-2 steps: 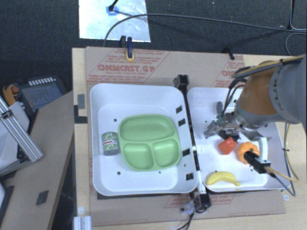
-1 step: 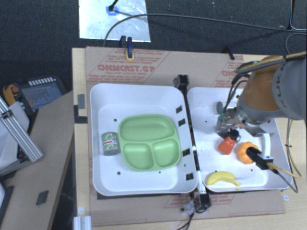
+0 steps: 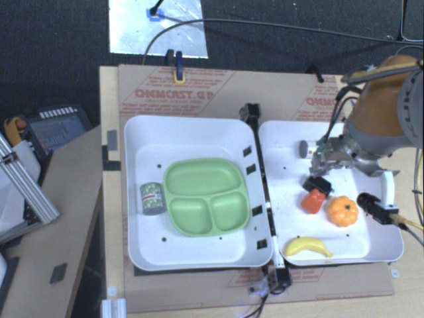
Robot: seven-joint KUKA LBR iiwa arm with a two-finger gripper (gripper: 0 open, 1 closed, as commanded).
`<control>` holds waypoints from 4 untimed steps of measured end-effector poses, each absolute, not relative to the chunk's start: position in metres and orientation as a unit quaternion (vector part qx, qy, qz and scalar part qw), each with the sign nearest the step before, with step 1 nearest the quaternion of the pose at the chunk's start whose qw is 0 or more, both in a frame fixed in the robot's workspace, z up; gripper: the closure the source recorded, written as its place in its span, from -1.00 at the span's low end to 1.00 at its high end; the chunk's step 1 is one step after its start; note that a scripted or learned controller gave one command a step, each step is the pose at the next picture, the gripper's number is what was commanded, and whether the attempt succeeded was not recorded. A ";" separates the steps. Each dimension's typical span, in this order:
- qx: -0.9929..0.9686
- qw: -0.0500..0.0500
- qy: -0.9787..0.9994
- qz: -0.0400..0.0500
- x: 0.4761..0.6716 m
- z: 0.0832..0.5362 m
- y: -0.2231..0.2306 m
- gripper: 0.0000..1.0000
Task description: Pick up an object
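Jaws [image 3: 318,184] touching red pepper [image 3: 314,201] top (grip unclear).

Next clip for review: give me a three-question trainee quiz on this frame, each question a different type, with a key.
1. True or false: the green divided plate lies in the same bin as the banana.
2. Multiple choice: which thing lies closest to the gripper? A) the small can B) the red pepper C) the banana.
3. Fill in: the orange pumpkin sits in the ____ bin as the camera sees it.

Key: 1. False, the plate is in the left bin and the banana in the right bin. 2. B. 3. Right.
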State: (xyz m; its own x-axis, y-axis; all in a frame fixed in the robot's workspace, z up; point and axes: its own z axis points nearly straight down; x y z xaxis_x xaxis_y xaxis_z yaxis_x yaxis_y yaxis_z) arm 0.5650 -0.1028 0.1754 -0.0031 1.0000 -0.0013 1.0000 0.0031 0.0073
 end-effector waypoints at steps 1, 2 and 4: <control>0.706 0.003 0.708 0.002 0.567 0.213 -0.103 1.00; 0.704 -0.001 0.710 0.001 0.543 0.222 -0.049 1.00; 0.703 -0.001 0.711 0.001 0.514 0.235 0.062 1.00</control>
